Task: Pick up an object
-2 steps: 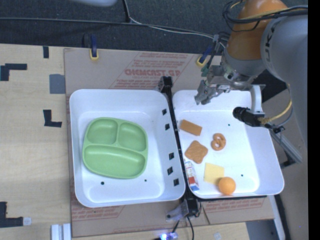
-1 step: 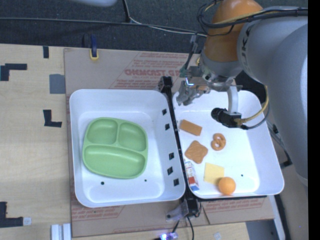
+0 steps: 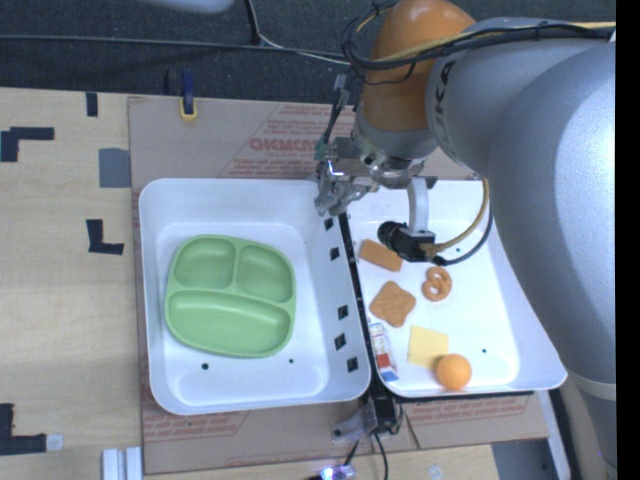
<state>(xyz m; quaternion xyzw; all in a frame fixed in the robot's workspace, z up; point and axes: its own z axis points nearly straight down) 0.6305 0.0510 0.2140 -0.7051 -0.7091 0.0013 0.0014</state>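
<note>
Centre-left, one green tray point(image 3: 231, 295); centre-right, two crackers point(image 3: 393, 303), one pretzel point(image 3: 436, 285), one cheese slice point(image 3: 427, 346), one orange point(image 3: 453, 371); gripper point(image 3: 335, 196) state unclear.

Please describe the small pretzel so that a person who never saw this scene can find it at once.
Find the bin on the view's right, not the one holding the green plate. In its middle, above the yellow square and right of the brown waffle-like square, lies the pretzel. It alone is a twisted loop with holes; its neighbours are flat and solid.
</note>
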